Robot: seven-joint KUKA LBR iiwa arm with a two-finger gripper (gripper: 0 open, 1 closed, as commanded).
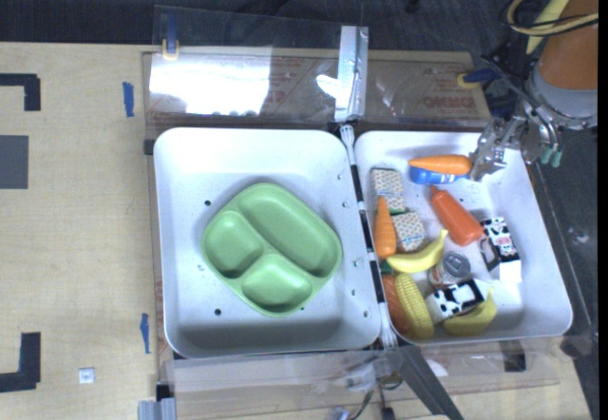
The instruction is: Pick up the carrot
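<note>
An orange carrot [439, 163] lies crosswise at the back of the right bin [543, 247], partly over a blue item [429, 178]. My gripper [483, 162] hangs at the carrot's right end, touching or nearly touching it, with the arm coming in from the upper right. Two more orange pieces lie nearby: a reddish-orange one [457, 218] slanting in mid-bin and a slim one [384, 229] along the left wall.
The right bin also holds a banana [418, 259], corn [412, 299], two crackers [389, 184], a grey round lid [455, 265] and black-and-white cartons [500, 242]. A green divided plate [271, 245] sits in the left bin [180, 171]. Clear panels stand behind both bins.
</note>
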